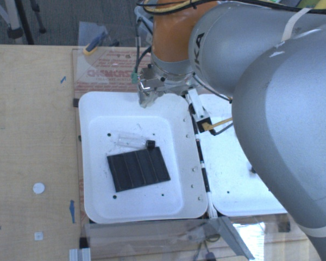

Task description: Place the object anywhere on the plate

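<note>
Where two bins [92, 145] sit, one black plate [138, 169], one clear tube [135, 141]

At the frame's centre the left bin [92, 200] looks like smooth, faintly glossy white plastic. On it lies a matt, dark, ribbed plate [138, 169] and a clear plastic tube [131, 140]. The arm [261, 64] is satin grey, with a glossy orange band [176, 20]. The bench [27, 118] resembles pale matt wood.

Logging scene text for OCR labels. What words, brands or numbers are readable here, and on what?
"KU", black letters cut off at the arm casing edge, near the orange band; probably part of the brand, the rest is out of sight.
Red printing on the clear sheet behind the left bin: too blurred to read.
Dark ribbed plate and clear tube in the bin: no readable text.
</note>
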Action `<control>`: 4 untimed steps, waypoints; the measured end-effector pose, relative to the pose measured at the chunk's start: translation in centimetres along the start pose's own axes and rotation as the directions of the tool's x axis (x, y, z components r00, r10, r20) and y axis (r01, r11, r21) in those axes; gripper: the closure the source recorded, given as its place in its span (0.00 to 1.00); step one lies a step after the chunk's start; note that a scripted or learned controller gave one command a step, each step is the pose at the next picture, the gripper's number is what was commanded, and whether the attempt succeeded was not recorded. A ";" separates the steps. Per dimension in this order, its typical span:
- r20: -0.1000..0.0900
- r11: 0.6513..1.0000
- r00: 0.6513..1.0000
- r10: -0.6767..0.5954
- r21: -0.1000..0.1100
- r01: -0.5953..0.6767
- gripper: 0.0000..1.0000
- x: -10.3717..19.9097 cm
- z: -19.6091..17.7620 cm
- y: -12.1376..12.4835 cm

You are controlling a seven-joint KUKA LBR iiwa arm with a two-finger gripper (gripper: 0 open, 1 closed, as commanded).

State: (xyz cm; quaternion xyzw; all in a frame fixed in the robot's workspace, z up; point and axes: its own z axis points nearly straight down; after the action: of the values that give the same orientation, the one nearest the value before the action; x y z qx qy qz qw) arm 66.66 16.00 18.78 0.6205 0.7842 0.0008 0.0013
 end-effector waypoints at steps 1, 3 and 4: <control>0.000 0.982 0.982 -0.189 0.000 0.189 1.00 3.8 -8.7 0.9; 0.002 0.982 0.982 -0.191 -0.004 0.191 1.00 3.9 -9.7 1.0; 0.001 0.772 0.772 -0.636 -0.003 0.636 1.00 5.8 -13.7 0.6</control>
State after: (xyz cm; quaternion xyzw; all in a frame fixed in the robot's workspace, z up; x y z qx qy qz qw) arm 65.91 21.77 32.52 0.3193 0.9477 0.0018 0.0024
